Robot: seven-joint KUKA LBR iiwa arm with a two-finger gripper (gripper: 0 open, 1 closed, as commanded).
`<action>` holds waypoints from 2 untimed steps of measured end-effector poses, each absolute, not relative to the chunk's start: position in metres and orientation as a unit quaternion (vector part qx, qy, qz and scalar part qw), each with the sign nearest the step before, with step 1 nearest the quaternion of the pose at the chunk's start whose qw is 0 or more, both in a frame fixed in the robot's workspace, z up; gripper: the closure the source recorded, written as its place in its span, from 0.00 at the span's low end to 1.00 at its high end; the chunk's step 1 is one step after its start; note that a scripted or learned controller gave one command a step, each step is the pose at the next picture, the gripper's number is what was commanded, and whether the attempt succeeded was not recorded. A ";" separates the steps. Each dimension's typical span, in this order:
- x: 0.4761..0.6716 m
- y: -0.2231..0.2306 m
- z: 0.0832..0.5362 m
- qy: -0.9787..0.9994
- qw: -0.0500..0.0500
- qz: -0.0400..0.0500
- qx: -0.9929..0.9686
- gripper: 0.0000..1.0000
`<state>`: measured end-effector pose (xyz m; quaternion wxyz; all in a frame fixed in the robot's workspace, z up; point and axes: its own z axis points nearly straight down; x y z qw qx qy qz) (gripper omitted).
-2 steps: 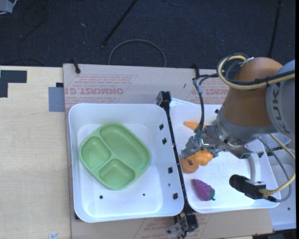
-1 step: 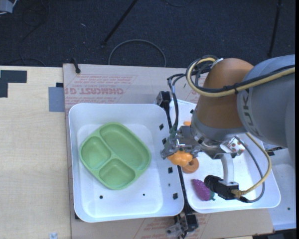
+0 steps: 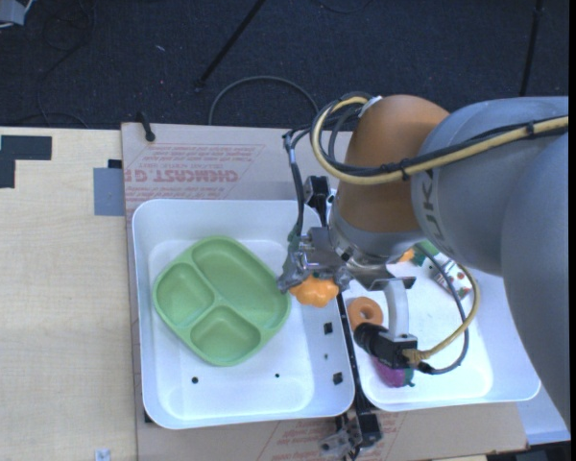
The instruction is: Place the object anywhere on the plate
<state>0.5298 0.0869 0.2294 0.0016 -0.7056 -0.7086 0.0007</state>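
Camera view — pale wood bench (image 3: 48, 286), dark carpet (image 3: 125, 56)

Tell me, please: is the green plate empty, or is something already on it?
Empty. All three compartments of the green plate show bare green. The orange object is beside its right rim, at the hand.

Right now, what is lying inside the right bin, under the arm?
In the right bin an orange ring-shaped item and a purple item are visible, with something green at the arm's edge. The arm covers the bin's far part, so anything there is hidden.
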 end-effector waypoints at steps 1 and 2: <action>0.539 0.144 0.219 -0.709 0.002 0.002 -0.705 1.00; 0.545 0.191 0.231 -0.709 0.002 0.001 -0.705 1.00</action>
